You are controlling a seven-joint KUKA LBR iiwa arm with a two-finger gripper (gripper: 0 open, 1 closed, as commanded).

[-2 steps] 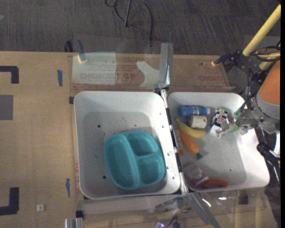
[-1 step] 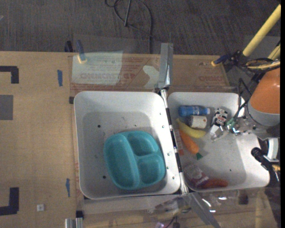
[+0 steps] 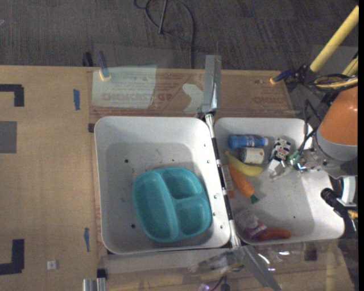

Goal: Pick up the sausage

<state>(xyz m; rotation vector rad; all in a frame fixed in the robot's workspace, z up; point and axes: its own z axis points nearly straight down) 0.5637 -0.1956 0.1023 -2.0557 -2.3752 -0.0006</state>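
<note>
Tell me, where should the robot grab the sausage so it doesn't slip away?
Probably across its middle, coming straight down from above. The sausage lies flat and long near the front edge of the right bin, running left to right, so the fingers should close across its narrow width. A clear plastic piece sits at its left end, so the middle or right half looks freer. The gripper is farther back.

A light wooden desk (image 3: 45,187) fills the left and middle of the frame, marked with black and blue tape. Dark carpeted floor (image 3: 256,28) runs along the top, crossed by black cables (image 3: 165,17).
</note>
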